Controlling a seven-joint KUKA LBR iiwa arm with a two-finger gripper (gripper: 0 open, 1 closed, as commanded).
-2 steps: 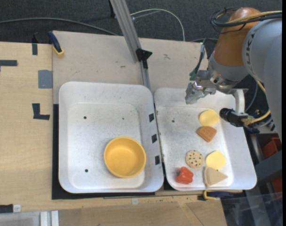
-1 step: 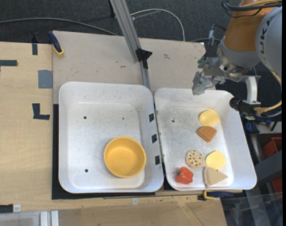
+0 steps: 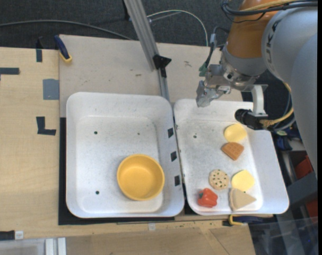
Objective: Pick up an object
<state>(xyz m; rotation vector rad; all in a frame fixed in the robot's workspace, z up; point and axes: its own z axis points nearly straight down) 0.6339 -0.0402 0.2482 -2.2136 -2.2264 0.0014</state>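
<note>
My gripper [image 3: 205, 96] hangs above the far left corner of the right bin [image 3: 203, 142], with nothing seen between its fingers. In that bin lie several toy foods: a yellow round piece [image 3: 235, 133], an orange-brown wedge [image 3: 232, 151], a chocolate-chip cookie [image 3: 218, 179], a yellow lemon-like piece [image 3: 243, 180], a red pepper [image 3: 207, 197] and a tan wedge [image 3: 241, 199]. All of them sit nearer the front and right than the gripper.
A yellow bowl [image 3: 140, 177] stands in the left bin [image 3: 86, 142] near its front right. A grey metal pole [image 3: 145, 31] slants up behind the bins. The grey arm with its orange band [image 3: 256, 20] fills the upper right.
</note>
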